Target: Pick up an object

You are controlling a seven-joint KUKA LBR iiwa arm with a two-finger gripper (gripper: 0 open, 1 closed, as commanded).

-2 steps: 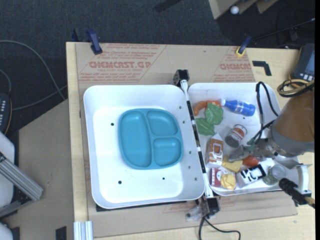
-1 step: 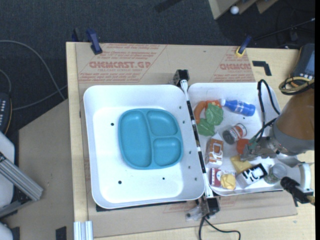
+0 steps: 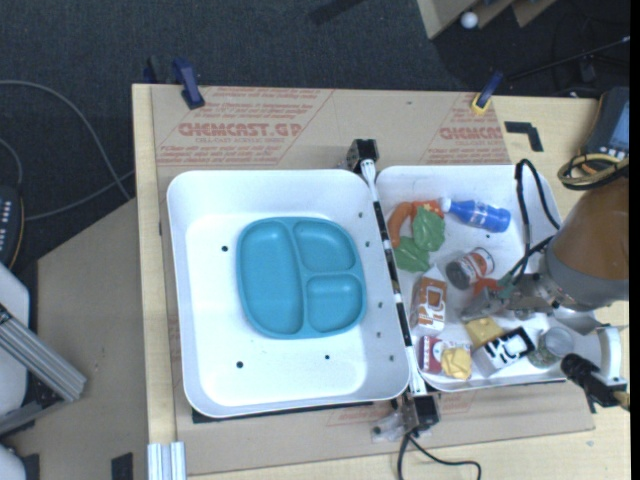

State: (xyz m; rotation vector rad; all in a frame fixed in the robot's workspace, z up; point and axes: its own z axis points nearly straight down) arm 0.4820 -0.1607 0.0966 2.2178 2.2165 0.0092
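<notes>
Progress: judging by the layout, nothing is lifted yet; every object lies on the floor of the right-hand shallow white bin (image 3: 455, 180), so the pick itself is left to do.
Arm: the grey arm with its orange band (image 3: 598, 243) reaches in over the right bin's right side.
Gripper: the two-finger gripper (image 3: 510, 293) sits low among the clutter; how far it is open cannot be told, and nothing can be seen held.
Nearest object: a small yellow block-shaped item (image 3: 483, 329) lies just below the gripper tip.
Beside it: a black-and-white packet (image 3: 508, 347) lies just below and to the right of the tip.
Also near: a red-and-white cylindrical can (image 3: 470, 267) lies just up and left of the tip.
Further off: a blue plastic bottle (image 3: 480, 214) lies above; a green leafy toy (image 3: 420, 240) and an orange-and-white snack box (image 3: 431, 304) lie to the left.
Left bin: a teal divided plastic tray (image 3: 300, 274) rests in the other white bin (image 3: 200, 208), well apart from the gripper.
</notes>
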